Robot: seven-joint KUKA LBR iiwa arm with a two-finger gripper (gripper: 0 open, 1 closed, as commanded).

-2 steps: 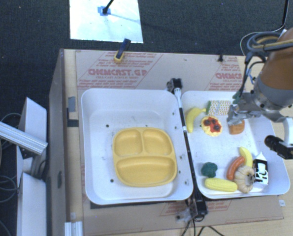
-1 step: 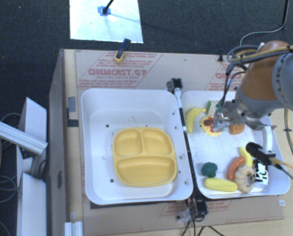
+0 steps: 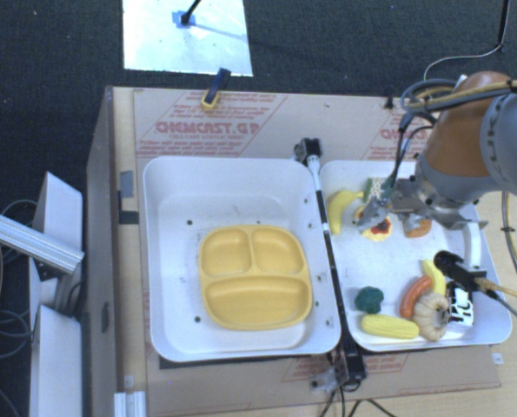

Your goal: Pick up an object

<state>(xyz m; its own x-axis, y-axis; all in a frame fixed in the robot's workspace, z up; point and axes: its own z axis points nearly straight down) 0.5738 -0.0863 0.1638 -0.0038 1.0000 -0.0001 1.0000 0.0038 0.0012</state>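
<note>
Reaching in from the right, my arm (image 3: 467,137) was stretched over the back part of the right bin (image 3: 488,333), grey body with the orange band sitting just above the wrist. My gripper (image 3: 373,214) was down low near the bin floor, right by the small red and yellow piece (image 3: 379,229) and just beside the yellow banana (image 3: 341,205), which lay close to the divider between the two bins. Honestly I couldn't tell how my fingers stood from this angle, it was all a dark blurry clump down there, and I couldn't see anything clearly caught between them either. An orange bit (image 3: 417,226) sat right under my wrist, half hidden. Toward the front of the same bin there was a little pile of toy food: a green broccoli (image 3: 369,299), a yellow corn cob (image 3: 389,326) lying along the front wall, a red-orange sausage (image 3: 410,295) tilted next to it, a pale knobbly thing (image 3: 431,313) touching the sausage, another yellow piece (image 3: 433,275) just behind, and a black and white item (image 3: 459,307) at the right corner. The left bin (image 3: 167,233) had a yellow divided plate (image 3: 255,276) lying flat in the middle, well apart from everything I was near. Both bins sat on a cardboard sheet (image 3: 241,124) with red print.
</note>
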